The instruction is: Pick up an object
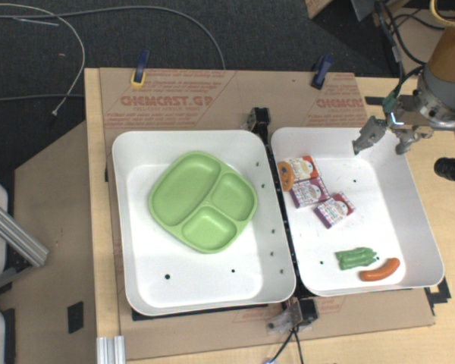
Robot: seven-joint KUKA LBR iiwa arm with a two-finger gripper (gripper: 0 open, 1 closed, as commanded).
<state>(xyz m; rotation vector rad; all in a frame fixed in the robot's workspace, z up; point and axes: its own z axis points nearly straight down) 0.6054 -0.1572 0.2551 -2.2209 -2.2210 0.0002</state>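
Two shallow white bins sit side by side on the cardboard-covered surface (98, 165). The left bin (136, 279) carries a green divided plate (203, 201) with three compartments, lying flat near the bin's middle, turned at an angle to the bin's edges.

The right bin (409, 203) holds the small things. Near its left edge, toward the far corner, lies a food packet with an orange end (297, 171); just beside it, toward the near edge, lies a second packet with purple print (309, 194), and a third purple packet (334, 209) lies touching or almost touching that one, closer to the bin's middle. Toward the near right corner a green toy pepper (356, 258) lies on its side, with an orange-red sausage (380, 270) just beside it, close to the near edge.

The gripper (386, 138) hangs over the far right corner of the right bin, well apart from all the objects. Its two fingers (367, 137) are spread, with nothing between them. The arm's grey wrist and orange band rise toward the surface's right edge.

Two blue clamps (140, 67) grip the far edge of the surface.
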